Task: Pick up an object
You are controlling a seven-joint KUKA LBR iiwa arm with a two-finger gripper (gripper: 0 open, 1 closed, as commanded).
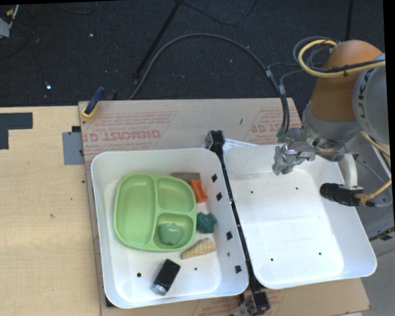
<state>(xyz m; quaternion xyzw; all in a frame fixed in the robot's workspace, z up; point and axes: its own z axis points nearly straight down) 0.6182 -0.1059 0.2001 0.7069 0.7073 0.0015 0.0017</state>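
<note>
In the left bin lies a light green divided plate with a green round piece in its lower compartment. Beside the plate are an orange piece, a brown flat piece, a dark green lump, a tan cone and a black block. My gripper hangs over the far edge of the right bin, well apart from all these objects. Nothing shows between its fingers.
A black divider runs between the two bins. Brown cardboard lies under and behind them. A black cylindrical part on the arm's side juts over the right bin's right rim. Cables arc across the dark floor behind.
</note>
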